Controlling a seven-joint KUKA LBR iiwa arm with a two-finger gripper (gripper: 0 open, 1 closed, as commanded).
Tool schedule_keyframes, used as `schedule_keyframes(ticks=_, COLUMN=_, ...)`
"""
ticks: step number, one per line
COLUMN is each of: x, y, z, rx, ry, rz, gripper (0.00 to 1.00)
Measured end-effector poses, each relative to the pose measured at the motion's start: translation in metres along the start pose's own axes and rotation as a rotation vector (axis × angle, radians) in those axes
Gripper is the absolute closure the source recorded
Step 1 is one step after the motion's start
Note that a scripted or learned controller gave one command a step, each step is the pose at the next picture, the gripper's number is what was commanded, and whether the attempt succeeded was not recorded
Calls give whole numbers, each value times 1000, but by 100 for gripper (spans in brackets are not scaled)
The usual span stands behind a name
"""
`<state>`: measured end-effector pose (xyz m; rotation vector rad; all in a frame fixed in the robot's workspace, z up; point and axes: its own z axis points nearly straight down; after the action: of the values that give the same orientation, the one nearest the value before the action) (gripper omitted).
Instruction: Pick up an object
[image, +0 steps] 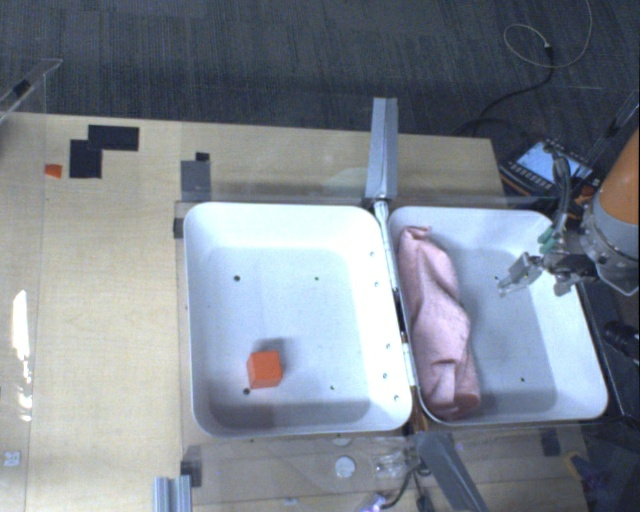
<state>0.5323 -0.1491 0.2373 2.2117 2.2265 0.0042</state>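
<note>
Along the left wall of the right bin (560, 400) lies a pink rolled cloth (437, 322): prob. soft, light, floppy, so best pinched at a fold mid-roll, where it bunches. Alt. target: orange block (265, 369) in the left bin (215, 300), front-left; looks stiff, light, w/ flat sides that suit a squeeze. Count: 1 cloth, 1 block, 2 bins. Pincer (537, 272) hovers over the right bin's bare floor, right of the cloth, grasping nothing; fingers look spread.

Bright even overhead light, soft shadows, slight blur, left-edge glare
</note>
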Motion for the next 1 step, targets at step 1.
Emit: schedule_keyframes(ticks=1, x=66, y=37, z=141, rx=-5, ry=0, rz=-103, gripper=0)
